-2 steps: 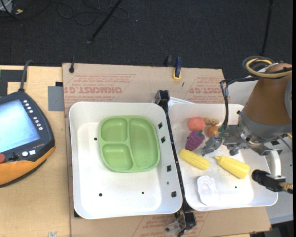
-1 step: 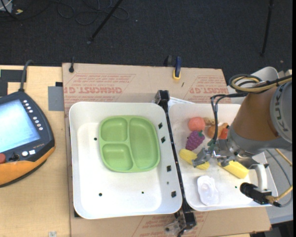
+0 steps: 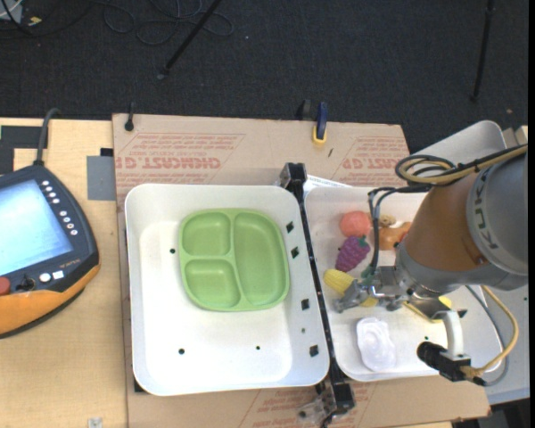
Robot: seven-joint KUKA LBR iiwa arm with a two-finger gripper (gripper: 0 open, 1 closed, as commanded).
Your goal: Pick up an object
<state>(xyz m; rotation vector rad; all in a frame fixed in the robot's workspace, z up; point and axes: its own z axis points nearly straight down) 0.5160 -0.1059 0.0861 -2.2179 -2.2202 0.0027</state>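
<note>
The right bin [image 3: 490, 328] holds several small objects: a red fruit [image 3: 356, 223], a purple bunch of grapes [image 3: 352, 253], a yellow piece [image 3: 336, 280], an orange piece [image 3: 390, 234] and a white lump [image 3: 374, 342]. My gripper [image 3: 353, 298] hangs low over the left half of this bin. It is just below the yellow piece and above the white lump. The wrist and arm hide the bin floor to its right. I see nothing clearly held in it.
A green divided plate [image 3: 232, 259] lies in the left bin [image 3: 152, 328]. The ridge between the bins [image 3: 314, 283] runs just left of the gripper. A tablet-like pendant [image 3: 31, 239] rests at the far left of the bench. Cables loop off the arm at the right.
</note>
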